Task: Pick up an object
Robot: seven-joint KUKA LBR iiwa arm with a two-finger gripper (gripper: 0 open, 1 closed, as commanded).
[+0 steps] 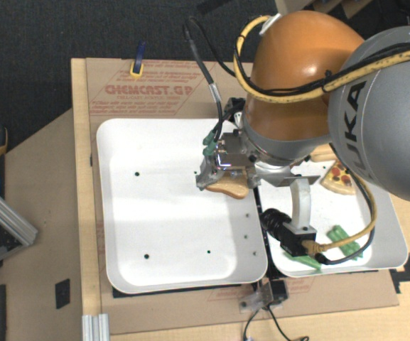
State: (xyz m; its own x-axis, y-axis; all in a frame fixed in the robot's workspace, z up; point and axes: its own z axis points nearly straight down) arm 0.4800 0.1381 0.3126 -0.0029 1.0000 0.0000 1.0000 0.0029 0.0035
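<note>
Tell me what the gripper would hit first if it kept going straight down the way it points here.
Probably the tan bread-like piece right beneath the gripper, by the right edge of the left bin. Its fingers appear to meet that piece already, though depth is hard to judge; below it lies the bin's floor.

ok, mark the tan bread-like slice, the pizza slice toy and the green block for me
tan bread-like slice (231, 188), camera view, on its upper face below the gripper
pizza slice toy (339, 178), camera view, on its topping face
green block (344, 238), camera view, mid-body
</note>
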